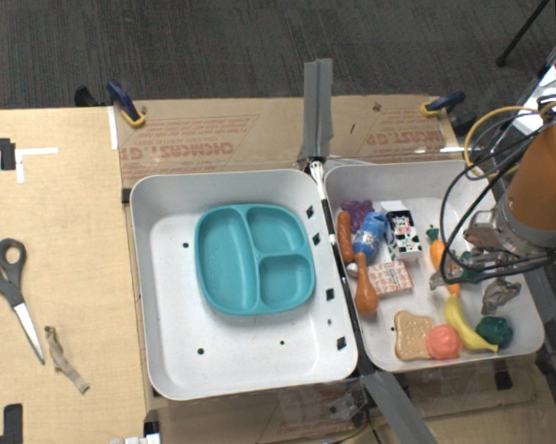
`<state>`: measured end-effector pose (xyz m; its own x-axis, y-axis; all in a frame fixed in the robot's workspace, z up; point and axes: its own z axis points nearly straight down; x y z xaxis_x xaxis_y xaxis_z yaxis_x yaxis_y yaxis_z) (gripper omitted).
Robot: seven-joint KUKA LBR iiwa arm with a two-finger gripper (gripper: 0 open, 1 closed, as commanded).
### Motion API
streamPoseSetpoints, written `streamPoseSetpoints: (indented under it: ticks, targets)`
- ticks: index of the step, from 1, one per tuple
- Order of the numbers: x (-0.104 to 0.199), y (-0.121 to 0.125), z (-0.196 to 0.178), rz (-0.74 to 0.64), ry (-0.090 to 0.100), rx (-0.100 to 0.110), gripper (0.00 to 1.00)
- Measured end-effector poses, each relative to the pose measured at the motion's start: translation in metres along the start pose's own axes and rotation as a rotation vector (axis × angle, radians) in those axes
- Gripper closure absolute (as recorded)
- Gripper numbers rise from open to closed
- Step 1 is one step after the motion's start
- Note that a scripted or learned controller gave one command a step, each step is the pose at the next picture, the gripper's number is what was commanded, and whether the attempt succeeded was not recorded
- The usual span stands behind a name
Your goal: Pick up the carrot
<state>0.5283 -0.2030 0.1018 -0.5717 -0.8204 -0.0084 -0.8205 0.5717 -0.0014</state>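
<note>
Hot dog (pixel 343 233): lies far left in the right bin (pixel 427 359), no risk.
Carrot (pixel 437 250): right side, just beside my gripper (pixel 469 272); banana (pixel 462 325) close, I might nudge either.
Gripper state: cannot tell.

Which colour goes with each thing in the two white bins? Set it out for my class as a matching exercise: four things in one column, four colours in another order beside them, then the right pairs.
Things:
1. divided plate
2. banana
3. carrot
4. slice of toast

Colours:
A. orange with a green top
B. tan
C. teal
D. yellow

Right pairs: 1-C, 2-D, 3-A, 4-B
</note>
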Motion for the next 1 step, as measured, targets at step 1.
streamPoseSetpoints:
  ticks: [1]
  targets:
    - [-0.0023, -0.0004, -0.0095, 0.003, -0.004, 0.001, 1.00]
